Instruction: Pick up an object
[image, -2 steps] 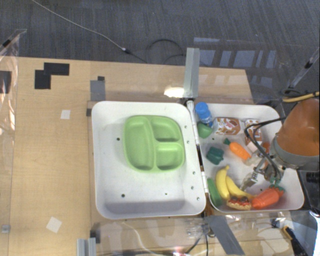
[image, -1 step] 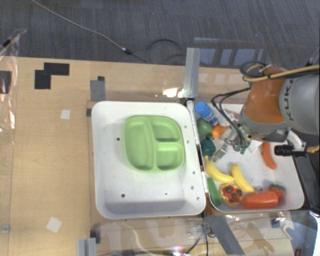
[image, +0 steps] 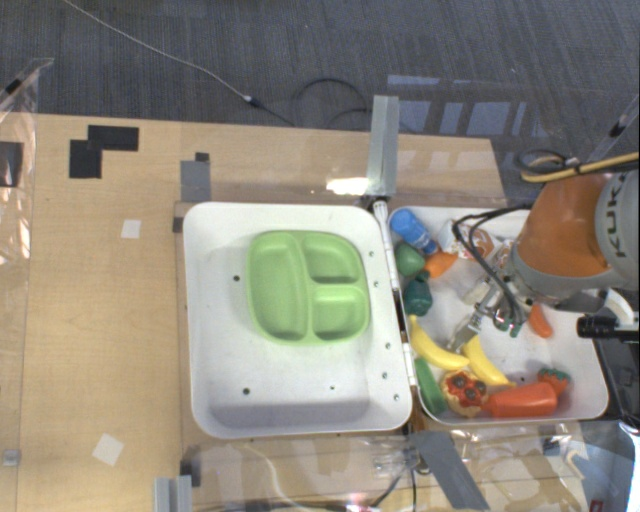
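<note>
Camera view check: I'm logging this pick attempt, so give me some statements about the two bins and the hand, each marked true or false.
1. The green divided plate lies in the left bin. True.
2. Two bananas lie in the right bin. True.
3. The hand hangs over the left bin. False: it is over the right bin.
4. The blue bottle lies on the green plate. False: it lies at the right bin's far left corner.

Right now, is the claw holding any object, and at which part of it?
It cannot be told. The claw hangs low in the right white bin, just above the yellow plastic bananas, but no object shows between its tips.
</note>
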